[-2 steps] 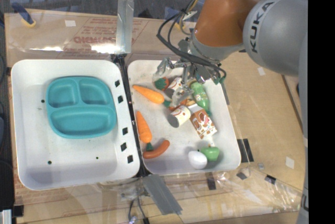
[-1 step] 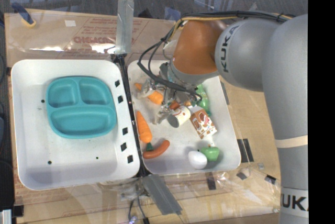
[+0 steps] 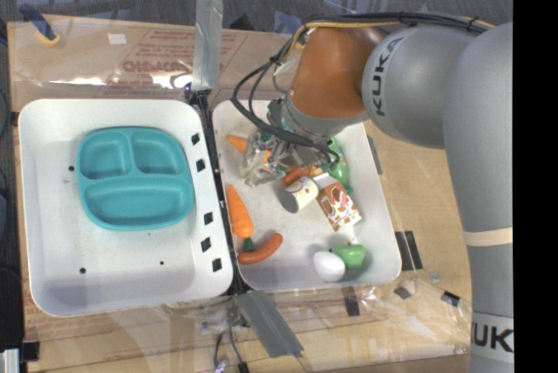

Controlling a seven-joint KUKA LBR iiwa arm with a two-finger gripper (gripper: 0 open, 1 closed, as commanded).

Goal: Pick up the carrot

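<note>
The carrot (image 3: 237, 207), orange with a green stub at its near end, lies along the left wall of the right bin (image 3: 377, 214). My gripper (image 3: 264, 157) hangs low over the bin's far middle, above and to the right of the carrot and apart from it. The wrist and its cables hide what lies under the gripper. A small orange piece (image 3: 236, 142) rests just left of the gripper.
A red sausage (image 3: 261, 248) lies beside the carrot's near end. A small can (image 3: 299, 193), a printed carton (image 3: 338, 207), a white egg (image 3: 329, 265) and green items (image 3: 353, 255) crowd the bin's right half. The left bin (image 3: 44, 275) bears a teal divided plate (image 3: 135, 178).
</note>
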